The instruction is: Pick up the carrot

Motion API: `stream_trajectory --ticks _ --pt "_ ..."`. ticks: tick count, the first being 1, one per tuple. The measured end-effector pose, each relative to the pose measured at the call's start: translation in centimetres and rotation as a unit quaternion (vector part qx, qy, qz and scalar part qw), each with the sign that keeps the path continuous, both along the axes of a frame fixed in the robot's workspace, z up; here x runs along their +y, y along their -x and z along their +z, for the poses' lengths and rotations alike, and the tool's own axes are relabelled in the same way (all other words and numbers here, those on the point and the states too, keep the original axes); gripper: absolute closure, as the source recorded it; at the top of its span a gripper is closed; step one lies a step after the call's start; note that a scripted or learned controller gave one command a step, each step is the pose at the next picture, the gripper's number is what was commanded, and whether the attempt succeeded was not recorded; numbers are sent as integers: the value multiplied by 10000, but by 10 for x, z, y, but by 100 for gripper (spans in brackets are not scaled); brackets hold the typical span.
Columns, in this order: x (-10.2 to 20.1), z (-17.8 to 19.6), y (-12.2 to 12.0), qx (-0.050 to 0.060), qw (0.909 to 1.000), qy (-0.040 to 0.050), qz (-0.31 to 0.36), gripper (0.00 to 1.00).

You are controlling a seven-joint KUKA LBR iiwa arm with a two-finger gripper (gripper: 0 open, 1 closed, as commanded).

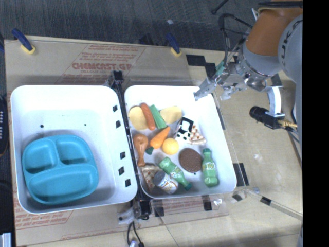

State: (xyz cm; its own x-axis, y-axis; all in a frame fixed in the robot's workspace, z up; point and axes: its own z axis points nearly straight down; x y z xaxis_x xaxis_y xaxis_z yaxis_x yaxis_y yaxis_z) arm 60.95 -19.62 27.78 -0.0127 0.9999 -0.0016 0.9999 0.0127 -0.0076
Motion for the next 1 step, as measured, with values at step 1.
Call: stream_trajectory --ticks 1 --pt "30 -153 43 -16 9999 10 168 0"
